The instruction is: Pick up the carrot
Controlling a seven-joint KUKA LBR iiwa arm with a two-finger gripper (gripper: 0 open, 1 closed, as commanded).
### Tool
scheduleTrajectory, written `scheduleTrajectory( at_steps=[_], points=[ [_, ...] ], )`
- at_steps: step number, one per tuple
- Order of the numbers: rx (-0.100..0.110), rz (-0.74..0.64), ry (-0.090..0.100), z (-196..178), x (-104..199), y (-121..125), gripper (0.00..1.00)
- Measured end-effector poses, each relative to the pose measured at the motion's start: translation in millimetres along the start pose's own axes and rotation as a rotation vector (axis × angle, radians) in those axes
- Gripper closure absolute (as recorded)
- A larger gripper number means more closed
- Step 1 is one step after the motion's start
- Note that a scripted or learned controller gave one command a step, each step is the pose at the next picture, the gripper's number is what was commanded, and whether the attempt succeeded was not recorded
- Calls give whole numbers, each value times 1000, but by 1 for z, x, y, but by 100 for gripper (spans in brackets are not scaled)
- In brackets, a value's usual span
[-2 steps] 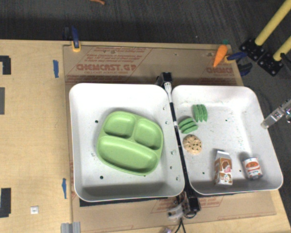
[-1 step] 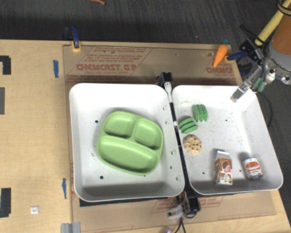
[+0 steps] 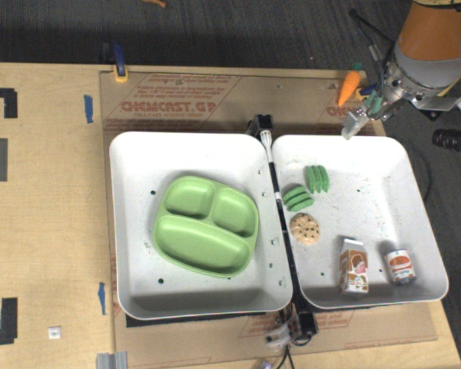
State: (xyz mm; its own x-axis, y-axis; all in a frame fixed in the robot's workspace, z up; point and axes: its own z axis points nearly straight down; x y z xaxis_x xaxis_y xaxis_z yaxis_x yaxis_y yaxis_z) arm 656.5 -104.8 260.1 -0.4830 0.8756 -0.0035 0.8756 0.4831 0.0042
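Carrot [image 3: 349,88] lies on the bench [image 3: 54,206] just beyond the right bin [image 3: 422,206], beside the tool [image 3: 361,118], not between its fingers. How far the tool is open cannot be told. Grasping and lifting seemingly remain undone.

Your 1 arm [image 3: 434,29] reaches in from the upper right, its orange band above the grey wrist. The gripper [image 3: 359,102] hangs raised over the far edge of the bench, tilted down and left, its 2 fingers closed around an orange carrot [image 3: 349,88].
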Motion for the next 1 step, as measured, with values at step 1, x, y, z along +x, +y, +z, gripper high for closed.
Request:
scheduleTrajectory(
  at_steps=[1],
  points=[
    [4,-40,3,56,-53,-23,100]
  ],
)
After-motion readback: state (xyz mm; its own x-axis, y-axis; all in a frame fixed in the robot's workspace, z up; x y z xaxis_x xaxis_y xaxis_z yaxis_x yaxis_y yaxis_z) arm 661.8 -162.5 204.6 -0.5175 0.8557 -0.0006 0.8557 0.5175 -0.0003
